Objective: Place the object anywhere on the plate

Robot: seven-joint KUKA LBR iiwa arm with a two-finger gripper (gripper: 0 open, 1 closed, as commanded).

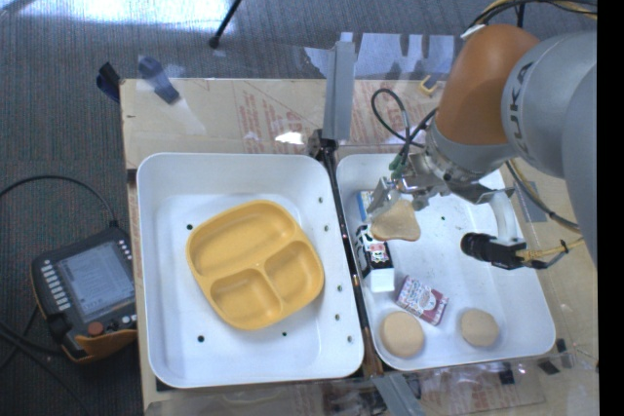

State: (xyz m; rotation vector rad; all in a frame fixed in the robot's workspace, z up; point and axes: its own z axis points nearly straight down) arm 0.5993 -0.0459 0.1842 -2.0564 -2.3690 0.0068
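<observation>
Yellow three-compartment plate in white left bin, center of frame. Tan round pieces in white right bin, lower right; pink-and-white packet alongside; black-and-white carton at bin's left wall. Grey arm, orange band, upper right.

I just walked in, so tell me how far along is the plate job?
Nothing looks done: the yellow plate in the left bin carries nothing. In hand: the gripper sits over a tan piece in the right bin; a grasp isn't confirmed. Left: lift, carry, place.
</observation>
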